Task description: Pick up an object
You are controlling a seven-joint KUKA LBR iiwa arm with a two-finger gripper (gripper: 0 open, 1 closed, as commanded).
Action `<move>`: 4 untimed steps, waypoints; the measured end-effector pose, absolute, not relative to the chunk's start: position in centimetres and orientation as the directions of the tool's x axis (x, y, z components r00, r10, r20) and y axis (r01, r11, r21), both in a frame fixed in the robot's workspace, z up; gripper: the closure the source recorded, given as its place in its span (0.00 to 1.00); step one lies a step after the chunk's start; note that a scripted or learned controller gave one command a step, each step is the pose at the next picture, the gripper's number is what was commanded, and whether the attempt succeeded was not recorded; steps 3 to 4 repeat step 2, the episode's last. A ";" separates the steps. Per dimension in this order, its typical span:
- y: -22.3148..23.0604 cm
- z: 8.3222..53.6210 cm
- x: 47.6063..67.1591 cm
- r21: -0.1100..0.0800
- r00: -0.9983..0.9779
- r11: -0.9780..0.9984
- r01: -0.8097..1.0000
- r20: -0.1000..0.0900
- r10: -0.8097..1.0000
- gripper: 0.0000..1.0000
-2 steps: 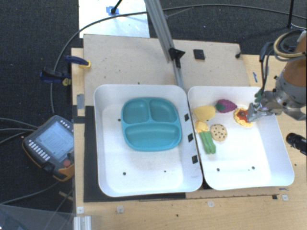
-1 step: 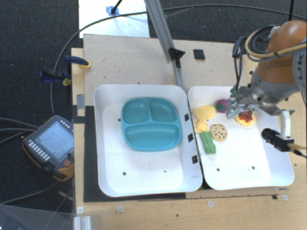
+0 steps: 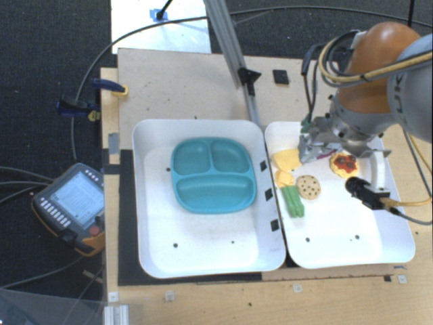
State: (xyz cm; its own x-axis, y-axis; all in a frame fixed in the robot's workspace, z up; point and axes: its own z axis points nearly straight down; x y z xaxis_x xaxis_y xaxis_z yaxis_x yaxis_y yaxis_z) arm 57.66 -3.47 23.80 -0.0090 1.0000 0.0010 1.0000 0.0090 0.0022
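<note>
Camera view: gripper sits low over the right bin, at 12 o'clock of the cookie, beside the yellow piece; whether it grips anything I cannot tell. Nothing looks lifted yet.

worktop: two white bins touching along its front edge, small black block near back edge.
</note>
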 end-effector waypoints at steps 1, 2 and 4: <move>1.9 24.5 59.7 0.004 -0.011 0.011 1.000 0.002 1.000 1.00; 6.2 23.4 61.7 0.003 -0.008 0.008 1.000 0.001 1.000 1.00; 6.2 23.4 61.7 0.003 -0.008 0.008 1.000 0.001 1.000 1.00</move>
